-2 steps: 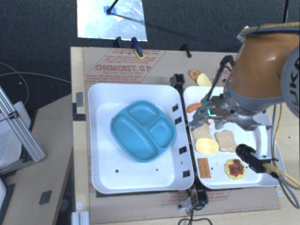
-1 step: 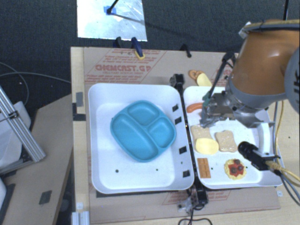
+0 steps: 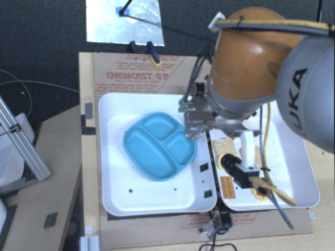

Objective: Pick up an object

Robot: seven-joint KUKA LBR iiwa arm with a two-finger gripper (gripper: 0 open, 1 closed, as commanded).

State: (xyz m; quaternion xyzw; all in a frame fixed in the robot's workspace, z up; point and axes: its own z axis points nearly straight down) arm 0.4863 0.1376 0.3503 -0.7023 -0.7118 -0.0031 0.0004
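Pincer [image 3: 191,125] down at the right rim of the blue plate [image 3: 157,148] — grip unclear.

The grey-and-orange arm [image 3: 251,56] came in from the upper right of the frame and hung low over the divide between the two bins, with the pincer right at the plate's right edge, touching or just above it — the angle would not settle which. Whether the pincer was clenched or released, I could not tell; the wrist hid that. The three-section plate lay flat in the middle of the left bin [image 3: 112,192]. In the right bin [image 3: 301,171], near its left wall, sat a pale tan piece [image 3: 224,146] and below it a small orange piece [image 3: 226,186]. A printed cardboard sheet [image 3: 138,75] lay under the bins on the bench [image 3: 86,156].
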